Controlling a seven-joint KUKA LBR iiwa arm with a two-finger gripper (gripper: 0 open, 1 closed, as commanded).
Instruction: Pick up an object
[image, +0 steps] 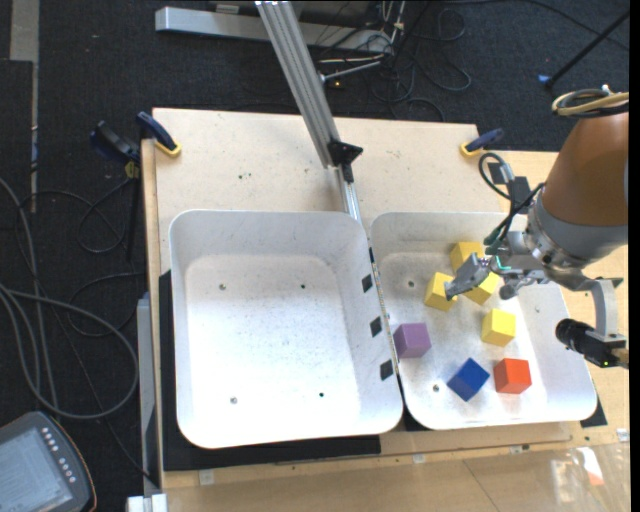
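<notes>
The fingers (466, 283) hang low inside the right bin (560, 405), pointing toward the bin's dividing side, and their tips sit in the middle of a tight cluster of yellow blocks (470, 272). One yellow piece lies just ahead of the tips on the far side from the arm, at (437, 291); another lies touching or nearly touching the tips on the near side (480, 291); a third sits just behind them toward the back wall (464, 253). Whether the tips are spread or closed cannot be told, since the dark metal blends with the blocks around it, and no block can be seen clamped between them. So the deciding relation is this: the nearest candidate is the block directly ahead of the tips, and its neighbours crowd both flanks, which in my judgement leaves little room for a clean straddle. The other things stand well apart, all toward the front rim: a lone yellow cube (498, 326), a purple cube (411, 339), a blue cube (468, 378) and a red cube (512, 375). The left bin (200, 240) lies beyond the divider on the tabletop (250, 150).
</notes>
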